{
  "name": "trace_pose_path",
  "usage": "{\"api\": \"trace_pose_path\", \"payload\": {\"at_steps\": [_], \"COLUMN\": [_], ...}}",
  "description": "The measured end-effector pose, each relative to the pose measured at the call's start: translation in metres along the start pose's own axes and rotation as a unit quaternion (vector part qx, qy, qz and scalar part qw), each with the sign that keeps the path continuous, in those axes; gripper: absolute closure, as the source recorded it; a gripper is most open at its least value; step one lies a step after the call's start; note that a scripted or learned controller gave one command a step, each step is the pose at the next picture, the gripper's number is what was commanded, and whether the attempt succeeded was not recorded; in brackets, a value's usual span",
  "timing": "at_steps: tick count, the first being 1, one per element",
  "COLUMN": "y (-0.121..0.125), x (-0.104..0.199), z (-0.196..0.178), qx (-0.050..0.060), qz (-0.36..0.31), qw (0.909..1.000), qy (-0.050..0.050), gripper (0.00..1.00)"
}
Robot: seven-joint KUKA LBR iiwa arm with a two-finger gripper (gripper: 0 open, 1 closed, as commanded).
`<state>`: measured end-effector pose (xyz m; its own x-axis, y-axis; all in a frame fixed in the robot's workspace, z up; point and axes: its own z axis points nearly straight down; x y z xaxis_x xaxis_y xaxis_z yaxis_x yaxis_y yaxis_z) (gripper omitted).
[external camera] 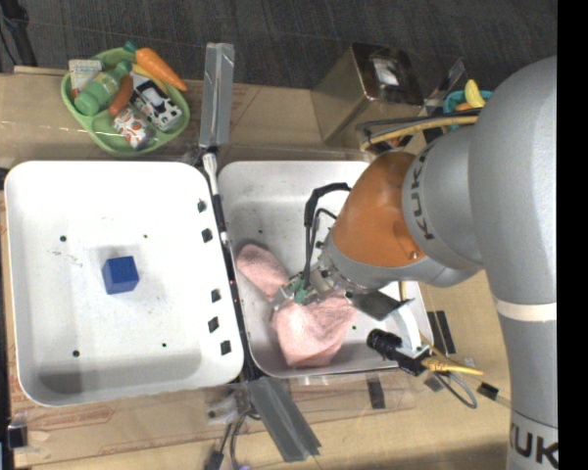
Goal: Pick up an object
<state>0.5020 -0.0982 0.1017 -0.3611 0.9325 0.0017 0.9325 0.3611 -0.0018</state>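
One pink cloth (292, 306) lies crumpled in the right bin (274, 189), in two lobes: one toward the bin's 9 o'clock side against the dividing wall, the other at about 6 o'clock near the front rim. The gripper (304, 287) sits directly on the cloth where the lobes meet, touching the fabric; whether its jaws are released or clenched on the cloth cannot be told, since the wrist covers them. The arm (451, 213), grey with an orange band, enters from 3 o'clock and hides most of the bin's right half. One black cable (318, 204) loops above the wrist at 12 o'clock. The left bin (98, 370), just beside the right one, holds one blue cube (121, 273) near its centre, well apart from the cloth. At 11 o'clock beyond the bins stands one green bowl (76, 106) of mixed toy items, an orange carrot (157, 67) among them. One brown box (358, 91) stands at 12 o'clock behind the right bin.
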Motion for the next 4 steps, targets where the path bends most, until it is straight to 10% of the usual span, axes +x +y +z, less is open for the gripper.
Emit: {"api": "trace_pose_path", "payload": {"at_steps": [1,2,3,4], "y": [0.0,-0.017,0.025,0.026], "x": [0.0,0.008,-0.054,-0.052], "z": [0.0,-0.028,0.01,0.001], "qx": [0.0,0.001,0.0,0.001], "qz": [0.0,-0.045,0.032,0.029], "qw": [1.0,0.999,0.9995,0.9996], "qy": [0.0,0.001,0.0,0.001], "gripper": [0.0,0.0,0.0,1.0]}}
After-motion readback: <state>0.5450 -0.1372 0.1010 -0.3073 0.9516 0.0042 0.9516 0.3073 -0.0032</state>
